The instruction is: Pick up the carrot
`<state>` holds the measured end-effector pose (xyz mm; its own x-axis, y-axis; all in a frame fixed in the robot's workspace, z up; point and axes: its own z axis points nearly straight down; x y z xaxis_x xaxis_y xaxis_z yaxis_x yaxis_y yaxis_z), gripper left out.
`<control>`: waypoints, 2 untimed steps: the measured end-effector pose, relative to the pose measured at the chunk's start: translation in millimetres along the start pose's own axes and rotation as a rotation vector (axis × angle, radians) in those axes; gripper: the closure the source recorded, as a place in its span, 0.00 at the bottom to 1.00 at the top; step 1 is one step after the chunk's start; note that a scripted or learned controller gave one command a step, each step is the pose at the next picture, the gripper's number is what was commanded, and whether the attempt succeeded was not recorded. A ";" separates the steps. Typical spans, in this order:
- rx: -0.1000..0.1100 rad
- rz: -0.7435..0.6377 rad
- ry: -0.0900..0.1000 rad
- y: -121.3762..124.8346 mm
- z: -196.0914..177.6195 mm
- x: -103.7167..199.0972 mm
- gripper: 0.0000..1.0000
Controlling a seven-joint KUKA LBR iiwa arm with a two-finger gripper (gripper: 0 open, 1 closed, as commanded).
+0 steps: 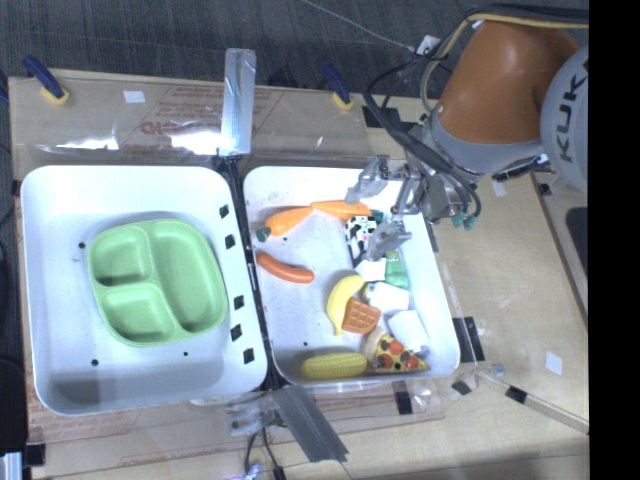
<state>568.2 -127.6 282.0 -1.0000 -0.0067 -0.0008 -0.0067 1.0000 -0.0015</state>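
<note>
Arm (500, 78) reaches in from right, wrist bent down over right bin (300, 358); tool (385, 203) (grip state cannot be told) hovers beside carrot (290, 220).

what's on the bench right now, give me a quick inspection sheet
surface: two white bins; left bin holds a green divided plate
job's things: carrot lies free in the right bin, upper left
clutter: hot dog, banana, waffle, corn, pizza slice
grippers: gripper above the right bin's upper right, not on the carrot
cables: black cables near the wrist
surroundings: blue clamps on the bench's far edge
</note>
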 end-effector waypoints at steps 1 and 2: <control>-0.003 -0.236 0.004 -21.9 100.7 -17.3 0.00; -0.003 -0.255 0.002 -4.6 191.6 -21.1 0.00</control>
<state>589.5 -132.3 90.4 -0.9660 -0.2584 0.0012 -0.2584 0.9660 0.0020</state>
